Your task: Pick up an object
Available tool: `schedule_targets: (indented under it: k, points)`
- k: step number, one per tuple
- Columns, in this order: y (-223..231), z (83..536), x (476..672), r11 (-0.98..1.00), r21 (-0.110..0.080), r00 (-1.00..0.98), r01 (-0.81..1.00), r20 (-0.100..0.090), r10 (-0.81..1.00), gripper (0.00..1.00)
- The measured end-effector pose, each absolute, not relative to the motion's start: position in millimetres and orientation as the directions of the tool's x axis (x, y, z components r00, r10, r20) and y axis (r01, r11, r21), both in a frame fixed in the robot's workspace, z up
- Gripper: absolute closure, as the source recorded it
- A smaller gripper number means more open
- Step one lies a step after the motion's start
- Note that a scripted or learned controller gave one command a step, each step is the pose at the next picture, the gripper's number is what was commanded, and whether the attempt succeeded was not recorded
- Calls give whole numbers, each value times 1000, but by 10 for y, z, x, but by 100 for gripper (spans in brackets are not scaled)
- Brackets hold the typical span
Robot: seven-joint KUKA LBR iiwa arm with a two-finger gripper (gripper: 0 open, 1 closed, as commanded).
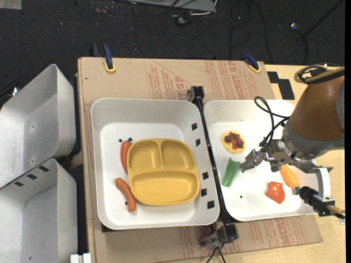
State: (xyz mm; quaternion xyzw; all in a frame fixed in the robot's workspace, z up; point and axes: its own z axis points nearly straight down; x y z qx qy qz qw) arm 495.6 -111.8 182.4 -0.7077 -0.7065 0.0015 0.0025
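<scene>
Hovering over the smooth green cylinder (231, 172) in the right bin (247, 215): dark fingers (248, 163), grip state unclear.

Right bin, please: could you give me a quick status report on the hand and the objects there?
Hand low over right bin, above green piece. Nothing seen held. Carrot, red piece, small pizza loose nearby.

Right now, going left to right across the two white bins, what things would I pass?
Red chili pepper → yellow divided plate → green vegetable → gripper → red piece → orange carrot. The sausage and the small pizza overlap others in the order, so they are left out.
</scene>
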Motion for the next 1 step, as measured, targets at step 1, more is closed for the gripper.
schedule_targets:
  k: [1]
  points:
    - [-1148, 1389, 4981, -2, -4, 2, 1000, 1, 1000, 0]
